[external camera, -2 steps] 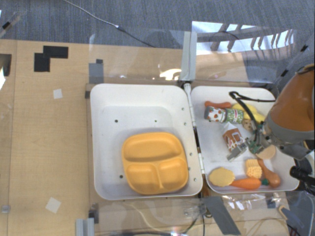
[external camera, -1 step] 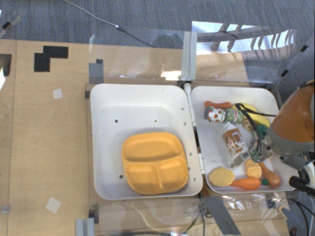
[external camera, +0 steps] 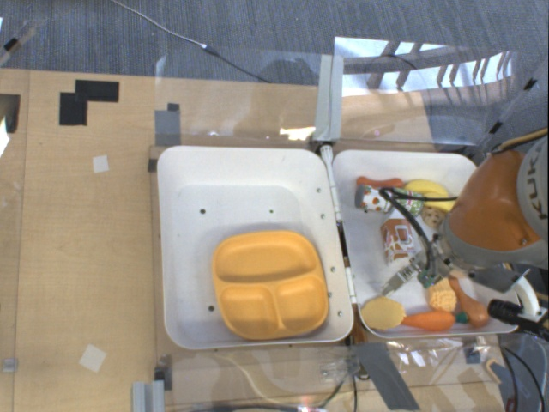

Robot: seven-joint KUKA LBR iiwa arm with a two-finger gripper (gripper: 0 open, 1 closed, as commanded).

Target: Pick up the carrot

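At the near rim of the right bin (external camera: 343, 230) the carrot (external camera: 428, 321) lies on its side, orange, its length running along the front wall. Its left end touches a pale yellow rounded piece (external camera: 383, 313) in the front left corner of that bin. Its right end meets a brownish-orange, sausage-shaped item (external camera: 470, 305) that slants up and away from it. Just behind the carrot sits a small yellow knobbly piece like corn (external camera: 442, 295). The gripper (external camera: 412, 273) hangs above the bin floor just behind and left of the carrot, near it but not on it; nothing shows between its fingers, and whether they are spread or closed cannot be told. The arm (external camera: 497, 213), with its broad orange band, covers the right side of this bin. Farther back stands a brown and white packet (external camera: 396, 240), then a small printed item (external camera: 371, 199), a red-orange piece (external camera: 382, 182) and a yellow banana-like piece (external camera: 429, 192) near the rear wall. In the left bin (external camera: 197, 187) lies a yellow divided tray (external camera: 270, 283), well apart from the carrot.
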